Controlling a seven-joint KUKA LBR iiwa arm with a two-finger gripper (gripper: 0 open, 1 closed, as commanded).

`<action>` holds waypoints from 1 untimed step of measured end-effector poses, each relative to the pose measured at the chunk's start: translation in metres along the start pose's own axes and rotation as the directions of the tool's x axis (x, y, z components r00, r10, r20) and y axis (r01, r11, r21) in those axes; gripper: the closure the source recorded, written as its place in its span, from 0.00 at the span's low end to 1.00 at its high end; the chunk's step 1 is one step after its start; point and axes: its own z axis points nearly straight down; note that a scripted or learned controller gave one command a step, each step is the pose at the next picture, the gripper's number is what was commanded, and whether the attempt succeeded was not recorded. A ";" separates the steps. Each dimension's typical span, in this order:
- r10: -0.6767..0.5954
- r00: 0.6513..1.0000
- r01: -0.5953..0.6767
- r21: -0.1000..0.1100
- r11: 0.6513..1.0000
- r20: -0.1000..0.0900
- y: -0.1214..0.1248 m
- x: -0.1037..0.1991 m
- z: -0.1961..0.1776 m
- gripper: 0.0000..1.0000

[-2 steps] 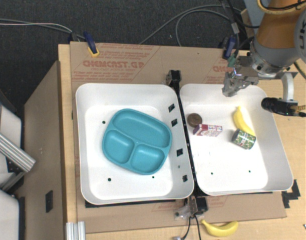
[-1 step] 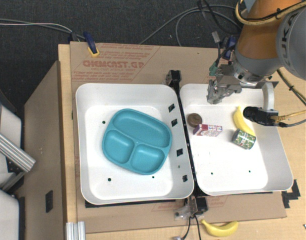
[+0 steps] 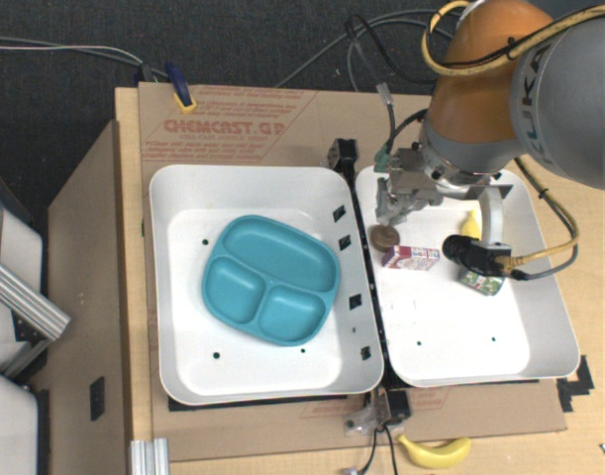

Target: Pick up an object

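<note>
My gripper (image 3: 393, 209) hangs low over the far left part of the right bin (image 3: 480, 349). Just below it sits a small brown round object (image 3: 384, 237), very close to the gripper's tip. A small pink and white box (image 3: 412, 256) lies just to the right of that. A yellow item (image 3: 468, 226) shows partly behind the wrist hardware, and a green packet (image 3: 482, 283) lies further right. Nothing is visibly held.
The left bin (image 3: 183, 344) holds a teal divided plate (image 3: 270, 279). The grey and orange arm (image 3: 500, 67) covers the far right of the right bin. A banana (image 3: 437, 451) lies outside the bins at the front edge of the cardboard sheet (image 3: 223, 122).
</note>
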 end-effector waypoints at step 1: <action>0.001 1.000 -0.001 0.001 1.000 0.000 -0.024 0.048 0.012 1.00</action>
